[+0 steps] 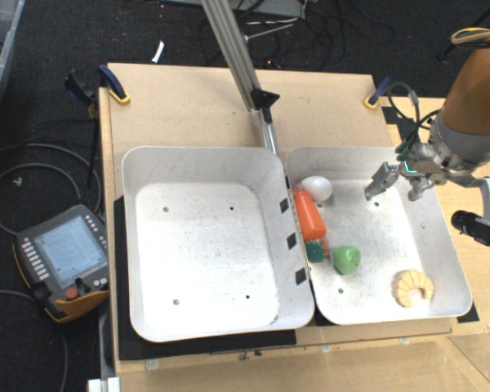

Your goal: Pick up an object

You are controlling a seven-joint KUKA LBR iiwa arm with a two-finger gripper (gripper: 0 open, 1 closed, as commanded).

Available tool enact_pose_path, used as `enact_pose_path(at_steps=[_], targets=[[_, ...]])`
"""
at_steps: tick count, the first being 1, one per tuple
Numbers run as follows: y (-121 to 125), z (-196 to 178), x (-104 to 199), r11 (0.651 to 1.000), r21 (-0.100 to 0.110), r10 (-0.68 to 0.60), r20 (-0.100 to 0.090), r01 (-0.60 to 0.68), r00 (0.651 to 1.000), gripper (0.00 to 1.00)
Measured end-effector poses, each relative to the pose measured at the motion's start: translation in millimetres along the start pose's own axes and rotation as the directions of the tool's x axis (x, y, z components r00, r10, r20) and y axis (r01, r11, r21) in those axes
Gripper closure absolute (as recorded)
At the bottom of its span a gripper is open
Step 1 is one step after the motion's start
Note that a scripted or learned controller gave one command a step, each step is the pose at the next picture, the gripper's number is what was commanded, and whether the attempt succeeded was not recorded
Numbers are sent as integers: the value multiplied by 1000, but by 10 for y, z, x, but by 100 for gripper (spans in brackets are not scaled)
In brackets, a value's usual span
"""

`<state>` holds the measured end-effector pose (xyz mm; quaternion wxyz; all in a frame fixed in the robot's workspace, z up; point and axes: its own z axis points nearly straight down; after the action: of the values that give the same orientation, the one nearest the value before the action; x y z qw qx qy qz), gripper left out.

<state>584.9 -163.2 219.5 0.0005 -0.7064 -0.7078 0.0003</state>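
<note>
Two white bins are sitting side by side on the bench, and all the action is over in the right bin (441, 251). The arm (474, 104) is reaching in from the right, and its gripper (400, 182) is hanging over the upper part of that bin with its two fingers spread apart and nothing between them. Down against the bin's left wall, an orange bottle (309, 216) is lying lengthwise, with a white egg-shaped ball (316, 189) touching its upper end. At the bottle's lower end a small teal piece (316, 251) is lying just beside a green round object (346, 259). Over in the lower right corner, well apart from the gripper, a tan croissant-shaped toy (413, 287) is resting by itself. The left bin (147, 178) is showing only speckled white floor.
</note>
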Motion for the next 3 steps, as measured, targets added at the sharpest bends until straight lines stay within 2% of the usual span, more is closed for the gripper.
enact_pose_path(at_steps=[2,3], targets=[[14,1099,194,1000,5,-1,-1,1,1000,0],[13,1252,198,1000,1,2,0,-2,1000,0]])
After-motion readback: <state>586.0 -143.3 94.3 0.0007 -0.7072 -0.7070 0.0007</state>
